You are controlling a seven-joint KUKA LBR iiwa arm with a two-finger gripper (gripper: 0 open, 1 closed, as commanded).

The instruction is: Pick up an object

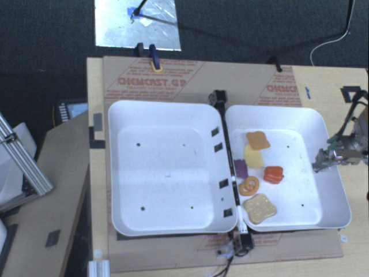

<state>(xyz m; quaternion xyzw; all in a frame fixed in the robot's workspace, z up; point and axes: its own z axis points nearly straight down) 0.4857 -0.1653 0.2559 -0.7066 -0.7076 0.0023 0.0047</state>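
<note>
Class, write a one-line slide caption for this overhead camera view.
Toy foods cluster in the right white bin beside the left white bin; end effector at its right rim.

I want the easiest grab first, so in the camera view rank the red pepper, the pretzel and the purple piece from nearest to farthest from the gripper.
Measured from the gripper at the right bin's right edge:
1. Red pepper, mid-bin, nearest.
2. Pretzel, further left, toward the front.
3. Purple piece, by the divider, farthest.

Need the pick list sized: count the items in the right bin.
5, all in its left half: orange slice at the back, yellow block, purple piece, red pepper, pretzel, cracker nearest. Correction: 6.
</note>
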